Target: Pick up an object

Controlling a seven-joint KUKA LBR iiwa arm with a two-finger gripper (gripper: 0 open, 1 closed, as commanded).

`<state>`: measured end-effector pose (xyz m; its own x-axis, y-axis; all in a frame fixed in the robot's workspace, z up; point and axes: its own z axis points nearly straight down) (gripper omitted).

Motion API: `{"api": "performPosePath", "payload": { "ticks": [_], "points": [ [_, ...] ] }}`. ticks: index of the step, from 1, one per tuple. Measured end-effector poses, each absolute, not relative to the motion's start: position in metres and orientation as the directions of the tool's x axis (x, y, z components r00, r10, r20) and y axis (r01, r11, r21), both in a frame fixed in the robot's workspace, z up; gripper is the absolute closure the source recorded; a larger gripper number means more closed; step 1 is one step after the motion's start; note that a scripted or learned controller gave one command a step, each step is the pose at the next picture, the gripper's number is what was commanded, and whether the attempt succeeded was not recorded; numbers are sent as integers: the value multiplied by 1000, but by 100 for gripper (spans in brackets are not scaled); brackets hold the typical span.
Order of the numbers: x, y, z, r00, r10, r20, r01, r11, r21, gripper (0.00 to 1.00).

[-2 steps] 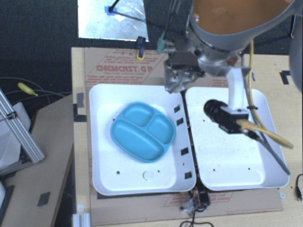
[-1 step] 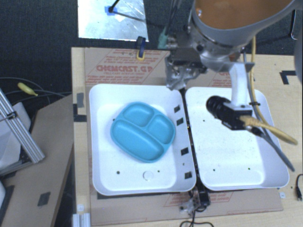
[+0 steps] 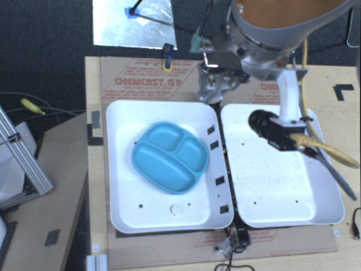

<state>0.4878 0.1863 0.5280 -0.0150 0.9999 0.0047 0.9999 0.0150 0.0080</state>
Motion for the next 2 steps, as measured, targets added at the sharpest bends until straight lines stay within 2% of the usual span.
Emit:
{"api": "performPosePath", "payload": {
  "ticks": [1,2],
  "points": [
    [552,184,312,2,1000,-5,1000,-2,-11,100],
    [484,94,325,8,1000,-2,1000,-8,-1,100]
  ]
}}
